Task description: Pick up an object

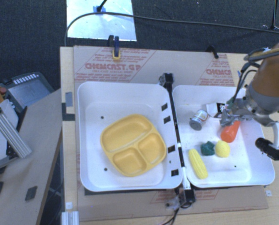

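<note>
Our grey two-finger gripper (231, 117) hangs in the right white bin (261, 172), directly over the orange carrot-shaped toy (230, 132) – its top seems to sit between narrow fingers. We judge its long axis runs slanted, down toward the round yellow lemon (222, 148).

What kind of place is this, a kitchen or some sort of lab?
Most likely a robotics lab bench, not a kitchen. A robot arm reaches over two white bins holding toy food, such as a plastic corn cob, and cables run across the dark carpeted floor.
</note>
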Robot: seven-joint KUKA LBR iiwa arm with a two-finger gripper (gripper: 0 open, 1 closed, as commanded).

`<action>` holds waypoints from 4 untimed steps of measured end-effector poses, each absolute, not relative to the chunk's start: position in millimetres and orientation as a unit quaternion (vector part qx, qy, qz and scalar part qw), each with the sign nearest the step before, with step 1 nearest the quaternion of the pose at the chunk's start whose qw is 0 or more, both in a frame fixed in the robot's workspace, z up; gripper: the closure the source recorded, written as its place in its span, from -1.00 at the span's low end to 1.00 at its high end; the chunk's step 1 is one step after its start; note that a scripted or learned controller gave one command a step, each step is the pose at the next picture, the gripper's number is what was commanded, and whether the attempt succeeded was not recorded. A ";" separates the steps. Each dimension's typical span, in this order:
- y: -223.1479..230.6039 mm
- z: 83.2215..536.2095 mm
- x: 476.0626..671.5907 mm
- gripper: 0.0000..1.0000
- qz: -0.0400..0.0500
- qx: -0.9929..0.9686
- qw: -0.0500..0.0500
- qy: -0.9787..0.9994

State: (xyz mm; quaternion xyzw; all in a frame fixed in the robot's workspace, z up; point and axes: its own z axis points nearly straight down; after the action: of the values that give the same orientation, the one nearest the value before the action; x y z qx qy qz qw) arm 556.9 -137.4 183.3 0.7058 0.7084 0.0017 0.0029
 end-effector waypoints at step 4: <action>30.2 211.5 581.2 1.00 0.002 0.703 0.000 0.711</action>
State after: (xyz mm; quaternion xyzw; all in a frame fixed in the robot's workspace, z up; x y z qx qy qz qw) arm 581.2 30.2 211.5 0.7034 0.7108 0.0015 -0.0001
